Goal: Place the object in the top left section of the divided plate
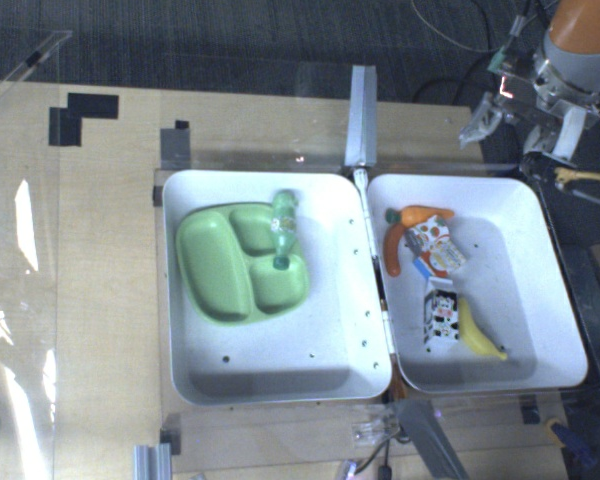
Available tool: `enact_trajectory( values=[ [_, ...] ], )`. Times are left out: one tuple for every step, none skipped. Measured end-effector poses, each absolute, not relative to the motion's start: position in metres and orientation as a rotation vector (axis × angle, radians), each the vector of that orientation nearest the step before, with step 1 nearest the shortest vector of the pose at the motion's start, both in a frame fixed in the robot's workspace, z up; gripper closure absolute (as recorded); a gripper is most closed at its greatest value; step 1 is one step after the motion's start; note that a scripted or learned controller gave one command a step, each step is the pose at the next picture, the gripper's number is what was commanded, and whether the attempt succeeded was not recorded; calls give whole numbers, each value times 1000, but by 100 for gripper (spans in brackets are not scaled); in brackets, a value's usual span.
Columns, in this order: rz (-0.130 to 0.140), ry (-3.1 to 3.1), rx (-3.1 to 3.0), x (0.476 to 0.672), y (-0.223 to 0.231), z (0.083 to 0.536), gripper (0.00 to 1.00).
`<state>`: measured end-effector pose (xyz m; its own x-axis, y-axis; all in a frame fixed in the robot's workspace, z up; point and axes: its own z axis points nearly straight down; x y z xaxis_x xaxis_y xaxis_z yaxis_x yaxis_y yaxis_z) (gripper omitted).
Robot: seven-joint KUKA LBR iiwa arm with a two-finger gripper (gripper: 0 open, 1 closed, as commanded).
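A small clear bottle [283,230] is seen lying across the green divided plate [215,263], well to the left of and below the hand [520,118]. It is judged light, stiff and slippery, best gripped across its middle.

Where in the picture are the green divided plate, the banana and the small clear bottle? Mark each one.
green divided plate [212,264], camera view, floor of its large left section.
banana [473,332], camera view, middle of its yellow body.
small clear bottle [283,226], camera view, middle of its body.
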<state>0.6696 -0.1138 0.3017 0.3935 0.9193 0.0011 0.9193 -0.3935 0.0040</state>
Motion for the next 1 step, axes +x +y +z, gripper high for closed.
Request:
enact_trajectory(
  values=[
    [6,1748,2607,659,-113,249,0]
  ],
)
